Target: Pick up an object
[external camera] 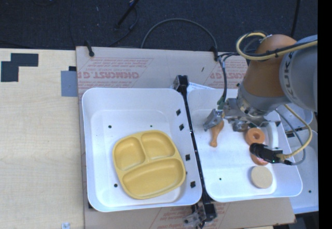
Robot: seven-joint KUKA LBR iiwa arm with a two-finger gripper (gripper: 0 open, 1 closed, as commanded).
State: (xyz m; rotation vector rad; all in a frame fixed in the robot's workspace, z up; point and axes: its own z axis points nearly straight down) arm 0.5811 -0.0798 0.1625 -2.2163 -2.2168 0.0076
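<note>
Working out my pick: I am the grey arm (290, 77) reaching in from the right, and what follows runs from the biggest thing down to the smallest.

Left bin (98, 119): it holds a yellow divided tray (149, 163) lying flat, well apart from me. I judge it too broad and shallow for my pincer, so I leave it alone.

Right bin (228, 191): my wrist hangs over its upper half. All the small things lie here, so this is where I should work.

My pincer (213, 119): it sits low near the bin divider (189, 134), at the upper end of the orange stick. Whether it is spread, pressed together or pinching anything, I cannot tell; the metal parts blur into each other.

Orange stick-shaped piece (215, 134): my likeliest target. It lies slanted on the bin floor, its top end touching or just under my pincer, its lower end free. To do this well I should straddle its narrow width, not its length, come straight down, and close before lifting.

Orange ring (254, 135): close beside my wrist cabling; a sideways swing could knock it.

Red-orange piece (259, 156): partly hidden under a dark cable end.

Pale round disc (261, 177): near the bin's lower right, flat and low; I judge it hard to pinch.

Risk: the divider is near, so a drift leftward could strike it.
</note>
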